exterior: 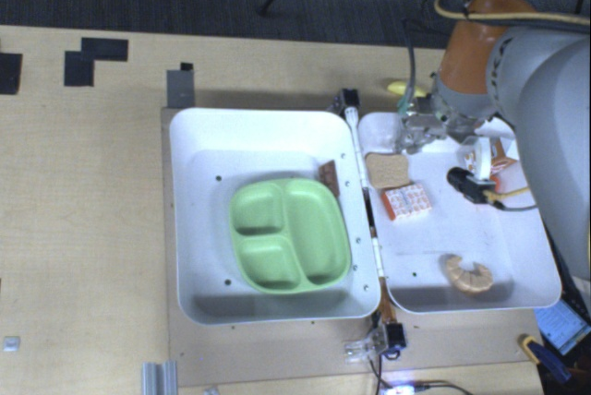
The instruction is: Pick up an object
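1. The gripper point(416, 137) hangs low over the far corner of the right bin point(517, 296), close to the wall shared with the other bin. From this angle I cannot tell whether it is open or closed, or whether it has hold of anything.
2. Closest to it is a bread slice point(388, 169), lying flat on the bin floor just beside and below the gripper in the view.
3. Next comes a red-and-white patterned packet point(406, 200), just past the bread on the side away from the gripper.
4. On the gripper's other side, toward the arm, sits a small orange-and-white carton point(504, 164), partly hidden.
5. Across the shared wall, in the left bin point(194, 199), a brown piece point(327, 173) touches the corner of a plate.
6. Well apart from the gripper, a croissant point(468, 274) lies near the right bin's near wall.
7. Farthest is the green divided plate point(289, 234), in the middle of the left bin.
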